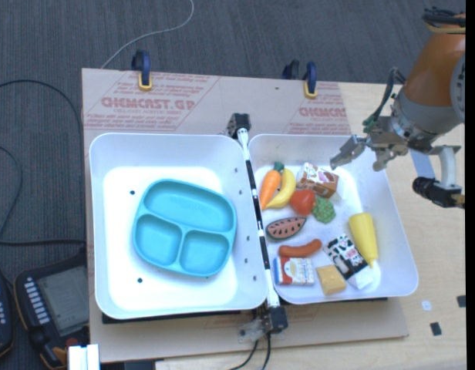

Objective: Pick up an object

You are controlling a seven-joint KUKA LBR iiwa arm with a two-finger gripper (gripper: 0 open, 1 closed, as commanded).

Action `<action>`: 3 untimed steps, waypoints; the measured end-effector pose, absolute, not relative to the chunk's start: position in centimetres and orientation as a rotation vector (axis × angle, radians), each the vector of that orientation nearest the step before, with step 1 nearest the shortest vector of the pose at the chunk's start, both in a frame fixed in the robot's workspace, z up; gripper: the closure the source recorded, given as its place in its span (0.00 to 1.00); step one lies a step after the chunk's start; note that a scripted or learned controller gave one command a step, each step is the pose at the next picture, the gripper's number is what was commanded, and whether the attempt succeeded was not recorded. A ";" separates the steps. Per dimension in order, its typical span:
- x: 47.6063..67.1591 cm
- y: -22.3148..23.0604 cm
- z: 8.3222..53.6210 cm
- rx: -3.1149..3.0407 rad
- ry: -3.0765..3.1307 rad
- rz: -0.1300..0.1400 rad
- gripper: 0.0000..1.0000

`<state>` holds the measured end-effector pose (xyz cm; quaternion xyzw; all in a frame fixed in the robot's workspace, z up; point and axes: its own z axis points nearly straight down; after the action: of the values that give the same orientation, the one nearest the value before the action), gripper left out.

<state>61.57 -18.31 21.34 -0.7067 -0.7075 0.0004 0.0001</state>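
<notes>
The gripper [363, 155] hangs over the far right corner of the right bin [399, 241], its two fingers spread apart with nothing between them. The toy food lies below and to the left of it in that bin: a slice of cake [318, 181] is the nearest piece, just beside the left fingertip, with a carrot [269, 187] and a banana [283, 189] touching each other further left. A tomato [302, 201] and broccoli [324, 210] sit under the cake. Nearer the front lie a watermelon slice [286, 227], a sausage [300, 248], a yellow bottle [364, 236], a milk carton [347, 256], and a cheese block [331, 279]. The left bin [114, 149] holds a blue divided plate [183, 227].
</notes>
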 end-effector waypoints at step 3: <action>59.1 -15.5 11.4 -2.223 -2.222 0.002 0.00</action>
<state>59.09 -15.48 11.44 -0.7073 -0.7069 0.0006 -0.0006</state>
